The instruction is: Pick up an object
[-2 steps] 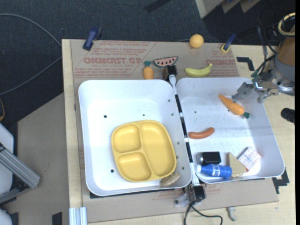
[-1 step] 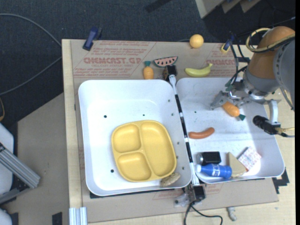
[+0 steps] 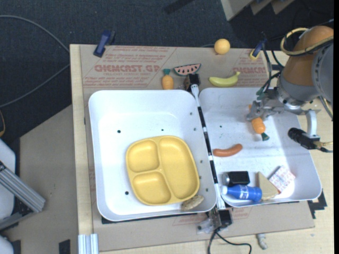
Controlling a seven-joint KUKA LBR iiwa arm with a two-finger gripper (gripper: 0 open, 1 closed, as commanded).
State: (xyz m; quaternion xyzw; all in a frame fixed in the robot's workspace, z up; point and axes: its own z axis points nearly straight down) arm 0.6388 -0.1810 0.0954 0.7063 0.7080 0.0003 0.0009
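Over the right bin (image 3: 296, 157), near its far edge, the gripper (image 3: 261, 111) hangs just above a toy carrot (image 3: 258, 126); the metal fingers sit close over the carrot's top, but I cannot tell whether they grip it or how wide they stand. The carrot lies in the bin's far half, with bare white floor to its left and toward the near side. A sausage (image 3: 227, 151) lies mid-bin, close to the left wall. Crowded along the near edge are a black block (image 3: 238, 177), a blue bottle (image 3: 243, 193), a wedge (image 3: 266, 186) and a patterned packet (image 3: 282, 178).

The left bin (image 3: 106, 157) holds a yellow divided plate (image 3: 161, 170) toward its near right corner, a small brown lump (image 3: 192, 202) touching the near rim; the far half is open floor.

On the worktop (image 3: 85, 89) beyond the bins lie a banana (image 3: 224, 79), a melon slice (image 3: 187, 69), a small orange fruit (image 3: 168, 81) and a ball (image 3: 222, 46).
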